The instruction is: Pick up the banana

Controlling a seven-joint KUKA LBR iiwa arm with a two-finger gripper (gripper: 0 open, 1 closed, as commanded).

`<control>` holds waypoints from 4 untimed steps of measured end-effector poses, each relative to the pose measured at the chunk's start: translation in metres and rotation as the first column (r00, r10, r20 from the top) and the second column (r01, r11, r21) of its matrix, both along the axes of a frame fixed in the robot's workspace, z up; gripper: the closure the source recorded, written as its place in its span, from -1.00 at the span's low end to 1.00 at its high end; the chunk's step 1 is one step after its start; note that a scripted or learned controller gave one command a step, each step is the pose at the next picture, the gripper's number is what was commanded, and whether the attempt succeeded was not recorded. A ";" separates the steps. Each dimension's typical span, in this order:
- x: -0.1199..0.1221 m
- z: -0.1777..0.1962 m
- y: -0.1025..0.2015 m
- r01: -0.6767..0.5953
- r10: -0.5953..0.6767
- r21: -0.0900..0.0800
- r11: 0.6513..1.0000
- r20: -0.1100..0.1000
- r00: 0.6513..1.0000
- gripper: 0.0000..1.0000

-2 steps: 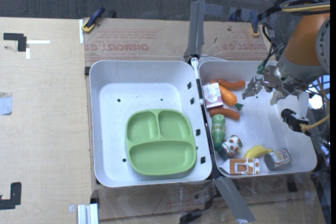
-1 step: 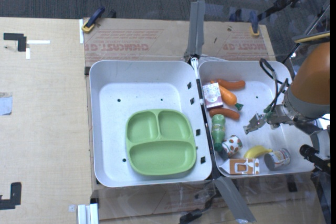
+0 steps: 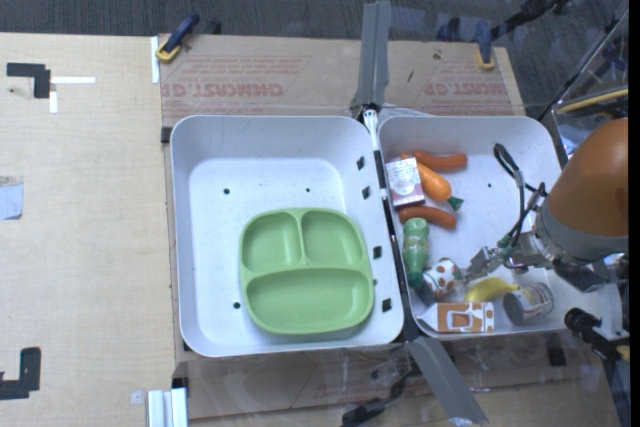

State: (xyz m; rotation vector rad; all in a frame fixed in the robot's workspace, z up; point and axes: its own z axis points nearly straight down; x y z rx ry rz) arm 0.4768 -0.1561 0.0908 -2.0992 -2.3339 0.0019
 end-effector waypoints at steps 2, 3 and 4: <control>0.001 0.001 0.031 0.049 -0.049 -0.003 0.999 0.003 0.999 -1.00; 0.001 0.002 0.049 0.205 -0.204 -0.016 0.979 0.013 0.979 -1.00; 0.001 0.100 0.078 0.176 -0.176 -0.003 0.984 0.002 0.984 -1.00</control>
